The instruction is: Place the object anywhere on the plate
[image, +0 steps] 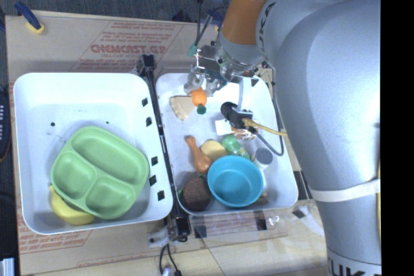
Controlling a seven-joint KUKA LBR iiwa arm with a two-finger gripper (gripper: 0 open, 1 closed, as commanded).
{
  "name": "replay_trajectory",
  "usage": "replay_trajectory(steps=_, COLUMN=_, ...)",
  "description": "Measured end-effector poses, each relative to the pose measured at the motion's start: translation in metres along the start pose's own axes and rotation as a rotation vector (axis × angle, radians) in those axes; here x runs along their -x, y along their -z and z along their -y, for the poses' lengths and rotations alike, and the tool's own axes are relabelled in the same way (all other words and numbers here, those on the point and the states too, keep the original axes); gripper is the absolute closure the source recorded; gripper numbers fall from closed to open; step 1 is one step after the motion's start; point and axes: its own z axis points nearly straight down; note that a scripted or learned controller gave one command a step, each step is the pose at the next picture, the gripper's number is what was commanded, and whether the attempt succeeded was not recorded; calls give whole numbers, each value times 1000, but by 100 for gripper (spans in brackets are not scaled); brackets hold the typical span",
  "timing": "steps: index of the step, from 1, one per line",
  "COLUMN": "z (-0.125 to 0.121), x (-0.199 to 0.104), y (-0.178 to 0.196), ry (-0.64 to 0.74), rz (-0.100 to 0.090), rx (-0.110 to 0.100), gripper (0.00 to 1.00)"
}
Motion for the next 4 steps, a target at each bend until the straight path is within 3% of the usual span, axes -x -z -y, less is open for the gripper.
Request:
replay_trajectory(steps=1, z=0, x=-1, y=10, ry=12, rz=3, rx=-6, gripper=100)
replay_trajectory(steps=2, z=-14, x=43, y=137, ry=-451, rz=0, rx=11, gripper=100)
replay_trajectory(steps=3, z=31, x=79, y=58, ry=-650, rz=2, rx=-3, gripper=100)
replay_trajectory(steps=4, z=106, x=97, y=115, ry=-573, rz=-2, rx=2, gripper=100)
